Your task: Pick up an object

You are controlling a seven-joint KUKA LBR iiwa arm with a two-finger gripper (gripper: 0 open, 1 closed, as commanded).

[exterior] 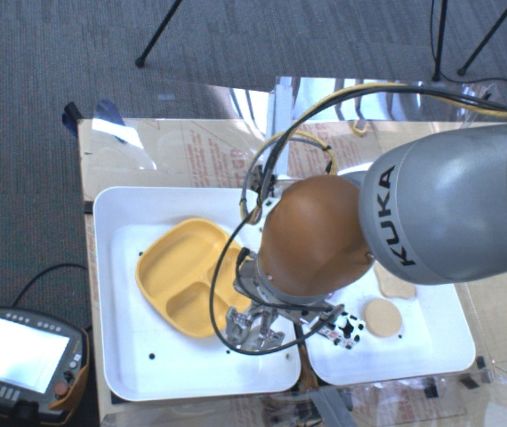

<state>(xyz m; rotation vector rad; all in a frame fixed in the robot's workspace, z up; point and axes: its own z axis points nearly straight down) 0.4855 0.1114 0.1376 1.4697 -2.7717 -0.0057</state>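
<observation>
My claw (253, 327) hangs low over the left shallow white bin (116, 327), toward its 4 o'clock corner, just at the near rim of the yellow plastic tray with divided compartments (182, 269). The tray lies flat at my 10 o'clock. Whether my claw is wide or narrow I cannot tell, as my own wrist covers it. In the right white bin (449, 345), at my 3 o'clock, lies a round tan disc (382, 317).
</observation>
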